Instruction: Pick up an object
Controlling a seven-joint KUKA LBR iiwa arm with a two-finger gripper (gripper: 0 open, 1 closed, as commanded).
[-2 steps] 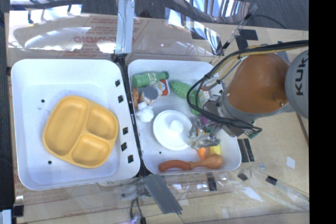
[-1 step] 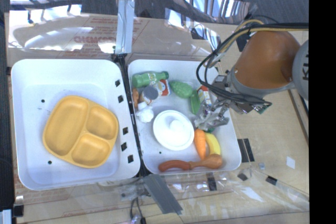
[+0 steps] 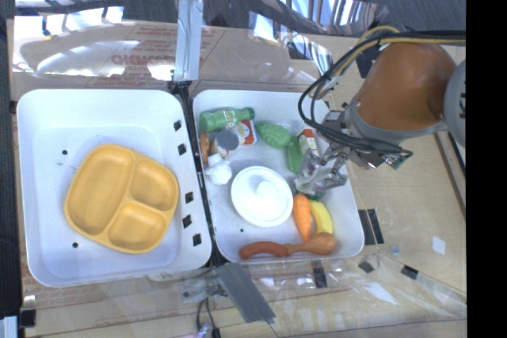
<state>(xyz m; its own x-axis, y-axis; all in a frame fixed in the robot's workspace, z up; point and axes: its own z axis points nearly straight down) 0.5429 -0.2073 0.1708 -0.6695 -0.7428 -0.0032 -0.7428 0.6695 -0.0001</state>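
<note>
Two white bins are carried side by side on the table (image 3: 412, 241). In the right bin (image 3: 348, 237), the gripper (image 3: 318, 176) is lowered; its state cannot be told. Just below it, an orange carrot (image 3: 303, 218) lies, long axis running toward and away from the gripper.

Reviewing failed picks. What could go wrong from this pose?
1. The hand sits over the carrot and banana, which touch; it may snag both or neither.
2. The white bowl lies right beside it and may get knocked.
</note>
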